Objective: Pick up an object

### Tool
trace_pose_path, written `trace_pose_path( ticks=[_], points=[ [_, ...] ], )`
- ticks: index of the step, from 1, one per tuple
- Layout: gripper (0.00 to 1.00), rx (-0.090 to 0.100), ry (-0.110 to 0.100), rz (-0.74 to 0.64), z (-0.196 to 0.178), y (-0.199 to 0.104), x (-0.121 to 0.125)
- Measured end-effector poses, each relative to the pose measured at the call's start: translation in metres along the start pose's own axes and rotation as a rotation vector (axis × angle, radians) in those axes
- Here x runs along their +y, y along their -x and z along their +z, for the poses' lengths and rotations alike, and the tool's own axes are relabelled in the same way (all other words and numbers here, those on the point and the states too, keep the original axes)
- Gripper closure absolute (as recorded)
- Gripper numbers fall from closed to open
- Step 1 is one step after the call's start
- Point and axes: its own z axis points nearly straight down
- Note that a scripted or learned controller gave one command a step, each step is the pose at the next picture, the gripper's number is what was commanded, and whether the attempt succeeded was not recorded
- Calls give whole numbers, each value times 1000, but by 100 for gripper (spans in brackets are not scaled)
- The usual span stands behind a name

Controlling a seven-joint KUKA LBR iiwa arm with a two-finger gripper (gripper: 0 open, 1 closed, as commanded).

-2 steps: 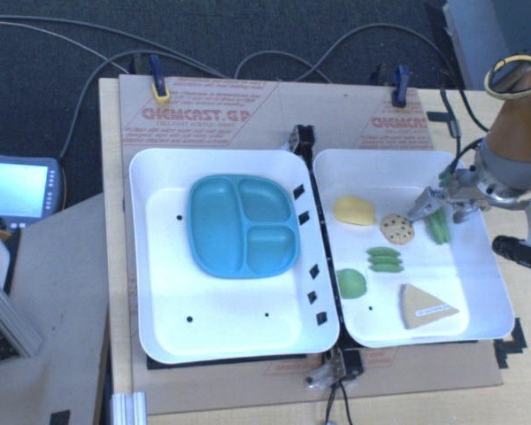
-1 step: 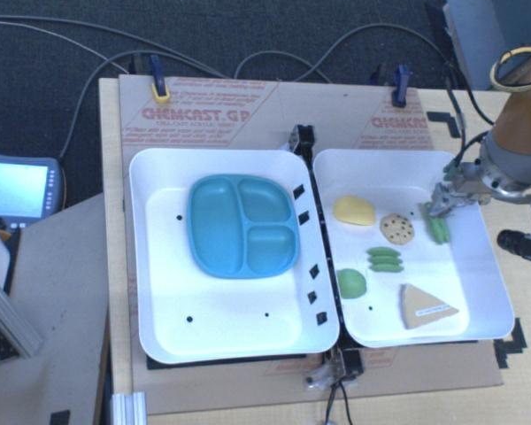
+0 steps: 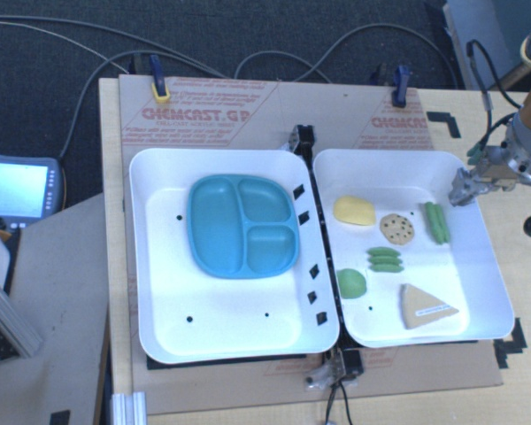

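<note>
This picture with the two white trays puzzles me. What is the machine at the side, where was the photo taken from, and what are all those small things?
The photo comes from one camera fixed above a bench, looking down at a slant. The machine at the right is a robot arm; its gripper, a two-finger claw, hangs over the upper right rim of the right bin. Nothing shows between its fingers.

The left bin holds a blue divided plate. The right bin holds toy food: a yellow piece, a cookie, a long green vegetable, a green pea pod, a round green piece and a tan wedge. The arm's job is to pick one up.
</note>
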Motion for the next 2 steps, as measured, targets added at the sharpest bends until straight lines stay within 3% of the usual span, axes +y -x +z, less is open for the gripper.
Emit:
trace_pose_path(
  ticks=[1, 2],
  points=[
    [100, 0, 2, -3, -61, -5, 8],
    [100, 1, -1, -2, -86, -5, 9]
  ],
)
